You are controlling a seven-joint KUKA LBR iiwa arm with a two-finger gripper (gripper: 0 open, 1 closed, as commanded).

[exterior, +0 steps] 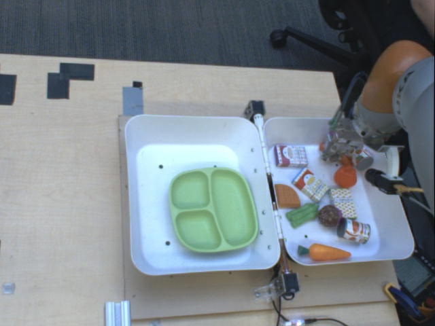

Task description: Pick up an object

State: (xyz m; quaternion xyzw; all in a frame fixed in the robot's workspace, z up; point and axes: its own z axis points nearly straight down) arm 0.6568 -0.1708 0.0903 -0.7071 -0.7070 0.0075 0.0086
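You've got two white bins (136,202) on the bench. Left bin: one green divided plate (213,209), three compartments. Right bin: count eight items — one carton (290,156), one snack packet (311,185), one bread slice (287,196), one green vegetable (302,214), one orange ball (345,176), one purple fruit (330,215), one can (354,231), one carrot (328,252).

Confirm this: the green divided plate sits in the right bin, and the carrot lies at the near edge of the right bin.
Not quite. The camera view shows the green divided plate in the left bin, not the right bin. The carrot does lie at the right bin's near edge.
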